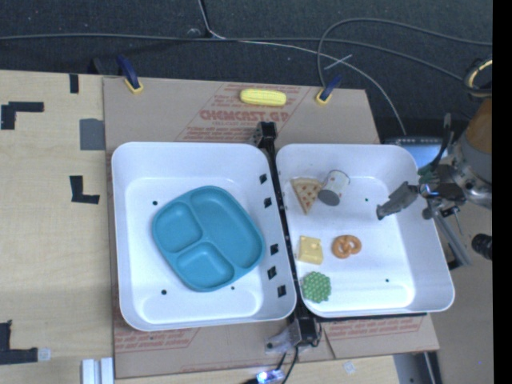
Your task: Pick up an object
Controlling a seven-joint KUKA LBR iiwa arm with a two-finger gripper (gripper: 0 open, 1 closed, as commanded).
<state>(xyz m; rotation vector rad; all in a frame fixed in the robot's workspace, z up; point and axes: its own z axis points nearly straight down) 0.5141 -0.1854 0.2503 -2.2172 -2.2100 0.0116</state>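
My gripper (398, 201) hangs over the right bin's (416, 282) right side w/ nothing visibly in it, can't tell its state; pretzel (346, 246), cheese (310, 250), pizza slice (305, 194) & cup (333, 186) lie unpicked, so the pick isn't done yet.

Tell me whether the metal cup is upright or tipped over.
Tipped over. The metal cup lies on its side in the right bin, beside the pizza slice.

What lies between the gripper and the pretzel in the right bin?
Only bare white bin floor separates the gripper from the pretzel in the camera view; the metal cup sits off that line, farther back.
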